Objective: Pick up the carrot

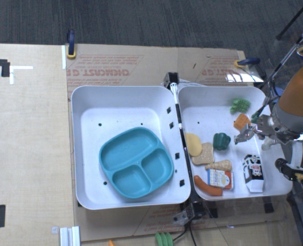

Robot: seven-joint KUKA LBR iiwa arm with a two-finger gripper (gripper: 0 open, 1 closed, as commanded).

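The gripper (245, 132) hovers over the right bin (209, 94); I cannot tell how its jaws stand. The carrot (241, 121) sits just behind them, touching or nearly so. Beyond lies broccoli (239, 105); a green pepper (221, 141) sits just left.

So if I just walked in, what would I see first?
Probably the big blue tray, lying alone in the left bin. Next, the right bin, crowded with toy food: an orange carrot and green broccoli near the far right, a sausage at the near edge. The robot's claw hangs right beside the carrot.
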